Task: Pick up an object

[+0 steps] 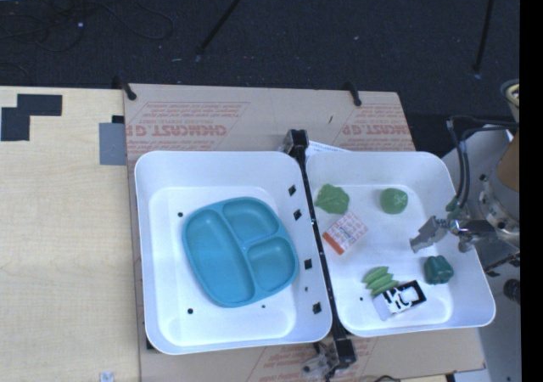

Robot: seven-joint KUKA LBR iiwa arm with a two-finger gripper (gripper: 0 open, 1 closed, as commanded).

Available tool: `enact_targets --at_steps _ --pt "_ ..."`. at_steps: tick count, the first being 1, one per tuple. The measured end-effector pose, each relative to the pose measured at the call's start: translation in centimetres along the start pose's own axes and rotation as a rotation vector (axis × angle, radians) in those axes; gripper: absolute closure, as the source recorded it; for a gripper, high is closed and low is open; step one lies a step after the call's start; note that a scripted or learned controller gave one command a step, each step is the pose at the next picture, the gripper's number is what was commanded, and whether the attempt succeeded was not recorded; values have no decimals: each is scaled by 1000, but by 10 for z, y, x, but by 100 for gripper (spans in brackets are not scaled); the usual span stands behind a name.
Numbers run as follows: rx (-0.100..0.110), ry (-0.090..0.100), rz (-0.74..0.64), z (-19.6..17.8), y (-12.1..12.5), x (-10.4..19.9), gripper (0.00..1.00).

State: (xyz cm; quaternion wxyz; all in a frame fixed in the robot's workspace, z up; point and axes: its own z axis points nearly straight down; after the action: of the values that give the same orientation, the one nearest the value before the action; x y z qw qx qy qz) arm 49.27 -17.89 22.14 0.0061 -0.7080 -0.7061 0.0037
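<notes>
Two white bins sat side by side. The left bin [161, 202] held a blue divided plate [239, 249]. The right bin [458, 185] held two green lumps, a red-and-white packet [344, 233], green pea pods [377, 278], a black-and-white card [401, 298] and a dark green piece [439, 269]. The gripper [427, 236] hovered at the right edge, just above the dark green piece, grasping nothing; whether its jaws were released, I cannot tell.
</notes>
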Motion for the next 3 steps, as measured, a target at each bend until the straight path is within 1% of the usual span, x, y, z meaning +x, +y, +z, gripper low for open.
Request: enact_targets --at_steps 1,2,3 --pt "-10 -2 -2 -6 2 0 0" --pt "-6 0 -4 52 9 9 0" --pt "-7 0 -2 97 14 7 0"
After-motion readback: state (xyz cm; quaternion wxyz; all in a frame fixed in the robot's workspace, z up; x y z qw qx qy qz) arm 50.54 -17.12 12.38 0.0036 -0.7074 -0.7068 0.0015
